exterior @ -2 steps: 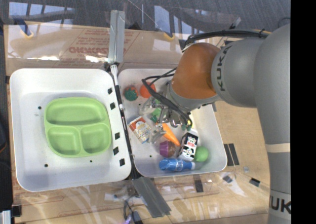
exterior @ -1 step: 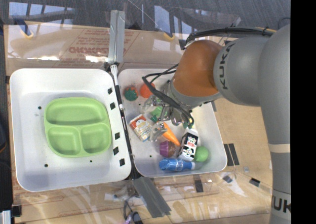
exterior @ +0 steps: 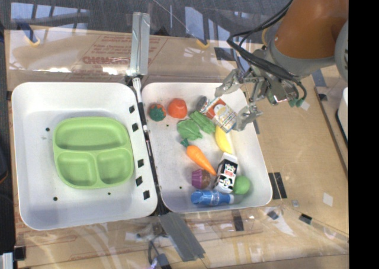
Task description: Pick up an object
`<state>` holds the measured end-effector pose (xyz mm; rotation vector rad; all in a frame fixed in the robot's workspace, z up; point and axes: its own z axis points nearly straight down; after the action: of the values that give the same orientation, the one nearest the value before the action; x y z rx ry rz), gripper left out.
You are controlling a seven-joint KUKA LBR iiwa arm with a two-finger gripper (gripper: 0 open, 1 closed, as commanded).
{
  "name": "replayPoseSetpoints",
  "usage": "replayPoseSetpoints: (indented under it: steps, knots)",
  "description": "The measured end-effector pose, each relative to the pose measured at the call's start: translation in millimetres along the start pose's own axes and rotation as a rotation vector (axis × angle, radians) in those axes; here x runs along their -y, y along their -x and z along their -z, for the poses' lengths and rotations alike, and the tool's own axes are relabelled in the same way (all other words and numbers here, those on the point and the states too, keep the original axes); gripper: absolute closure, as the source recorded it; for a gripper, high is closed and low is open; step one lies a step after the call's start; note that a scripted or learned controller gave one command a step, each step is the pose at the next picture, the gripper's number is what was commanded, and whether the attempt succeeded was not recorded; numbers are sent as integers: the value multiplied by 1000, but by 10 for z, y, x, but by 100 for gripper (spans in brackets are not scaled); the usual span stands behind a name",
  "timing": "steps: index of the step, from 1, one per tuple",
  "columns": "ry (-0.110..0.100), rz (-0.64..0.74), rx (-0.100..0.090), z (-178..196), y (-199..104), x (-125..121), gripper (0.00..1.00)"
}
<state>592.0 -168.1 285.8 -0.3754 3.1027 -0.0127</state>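
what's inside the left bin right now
The left bin holds a green divided tray, lying flat with three compartments. Whatever bin floor lies beneath the tray is covered.

Smooth matt white plastic is seen in both bins [exterior: 23,161]; the green tray [exterior: 92,152] looks slightly glossy, and the pincer [exterior: 240,105] is bare metal.

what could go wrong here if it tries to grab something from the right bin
1. Clutter: the gripper hovers near the small carton, which is packed against the green leafy toy and banana. It may pinch two things or knock neighbours aside.
2. Wall: that carton sits near the right bin's far rim, so a finger could catch the edge.
3. The carrot and milk carton lie tilted and may slip.
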Motion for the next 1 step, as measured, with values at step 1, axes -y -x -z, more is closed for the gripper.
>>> replayPoseSetpoints:
  steps: [1]
  knots:
    - [16,237,-17,-1211,-178,-614,100]
